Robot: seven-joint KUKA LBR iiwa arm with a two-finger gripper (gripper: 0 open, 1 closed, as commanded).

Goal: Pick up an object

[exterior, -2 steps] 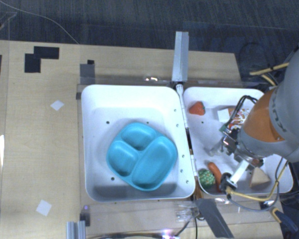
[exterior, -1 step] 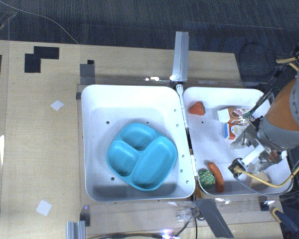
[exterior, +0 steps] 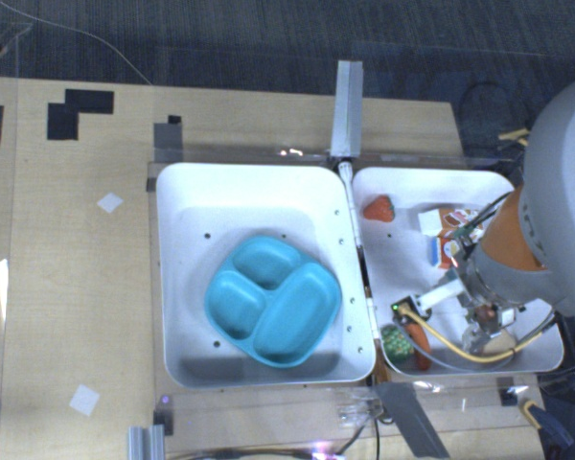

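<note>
While the grey arm with its orange band (exterior: 506,242) leans over the right white bin (exterior: 402,257), its gripper (exterior: 481,332) hangs low near that bin's near wall; whether it grips anything cannot be told. At the near left corner, a small orange carrot-shaped toy (exterior: 418,336) lies beside a green leafy piece (exterior: 395,341), its long axis running near-right to far-left. Farther back sits a red strawberry-shaped toy (exterior: 379,208). A blue three-compartment plastic tray (exterior: 272,300) fills the left white bin (exterior: 187,257).

This looks like a robotics lab. A pale wooden worktop (exterior: 67,286) carries two white bins (exterior: 254,190) bolted between metal brackets (exterior: 348,108). Black marker squares (exterior: 81,111) sit left of the bins, dark carpet (exterior: 220,17) lies beyond them, and loose cables (exterior: 359,415) trail just below.
</note>
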